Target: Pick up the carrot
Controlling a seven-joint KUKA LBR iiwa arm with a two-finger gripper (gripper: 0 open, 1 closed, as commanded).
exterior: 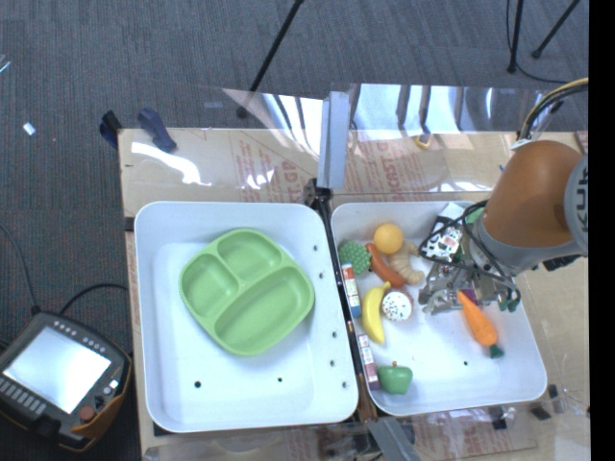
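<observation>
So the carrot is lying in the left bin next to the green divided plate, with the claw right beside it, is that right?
Not quite: the carrot lies in the right bin, not the left. The green divided plate sits in the left bin, well apart from it. The claw is indeed right beside the carrot, as the camera view shows.

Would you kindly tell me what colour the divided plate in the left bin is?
The divided plate is light green, seen clearly in the camera view.

a robotics lab: a tabletop (221, 166) of taped cardboard carries two white bins (154, 257) on dark grey carpet (115, 46), with tripod legs (279, 36) standing behind, a teach pendant (60, 377) on its cable, and toy food for props.
</observation>
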